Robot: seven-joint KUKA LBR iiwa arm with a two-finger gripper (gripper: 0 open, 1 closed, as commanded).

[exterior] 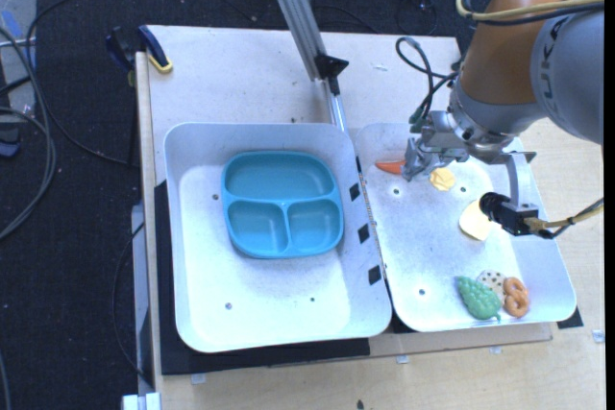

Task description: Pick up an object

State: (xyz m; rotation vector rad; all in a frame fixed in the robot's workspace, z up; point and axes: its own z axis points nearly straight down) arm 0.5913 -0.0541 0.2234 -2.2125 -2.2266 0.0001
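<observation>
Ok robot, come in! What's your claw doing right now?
Claw low in right bin, by the orange piece. Nothing seen gripped. Small yellow piece close beside. Blue tray sits in left bin.

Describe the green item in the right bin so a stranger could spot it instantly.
Start at the right white bin and go to its near right corner. The knobbly green lump lies there, beside an orange pretzel-shaped piece and a speckled cookie; it is the sole green thing.

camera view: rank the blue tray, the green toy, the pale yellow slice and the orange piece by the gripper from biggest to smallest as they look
1. Blue tray, by far the largest.
2. Green toy and pale yellow slice: they look about alike, so no ranking between them.
3. Orange piece, the smallest, beside the gripper.
</observation>
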